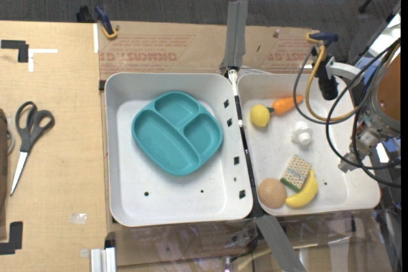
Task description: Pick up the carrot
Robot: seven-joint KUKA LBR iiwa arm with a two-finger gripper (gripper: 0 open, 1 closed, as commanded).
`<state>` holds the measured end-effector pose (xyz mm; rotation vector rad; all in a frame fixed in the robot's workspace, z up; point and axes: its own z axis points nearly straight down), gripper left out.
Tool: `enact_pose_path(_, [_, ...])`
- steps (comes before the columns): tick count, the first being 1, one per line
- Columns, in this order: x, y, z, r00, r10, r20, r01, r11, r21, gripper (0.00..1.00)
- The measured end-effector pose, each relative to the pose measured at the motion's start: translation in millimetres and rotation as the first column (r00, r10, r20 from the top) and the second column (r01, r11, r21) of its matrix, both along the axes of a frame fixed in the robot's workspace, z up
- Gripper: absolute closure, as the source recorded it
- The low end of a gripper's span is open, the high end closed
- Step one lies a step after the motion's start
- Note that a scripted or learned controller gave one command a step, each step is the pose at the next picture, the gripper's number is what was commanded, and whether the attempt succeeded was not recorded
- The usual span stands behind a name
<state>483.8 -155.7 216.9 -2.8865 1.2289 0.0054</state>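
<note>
The small orange carrot (285, 104) lies at the back of the right bin (331, 83), its green end touching a yellow lemon (259, 115). At the bin's right edge, my gripper (361, 151) hangs below the orange-banded wrist, half hidden among black cables. It is well to the right of the carrot and nearer the front, apart from every object.
The right bin also holds a white lump (301, 135), a small printed box (297, 172), a banana (306, 192) and a tan ball (272, 192). A teal divided plate (177, 132) lies in the left bin (121, 156). Scissors (27, 130) rest on the bench at left.
</note>
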Motion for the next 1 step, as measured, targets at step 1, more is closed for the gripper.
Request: enact_pose_path(1, [33.1, 83.9, -26.7, 0.97, 0.244, -0.001, -0.244, 0.97, 0.001, 1.0])
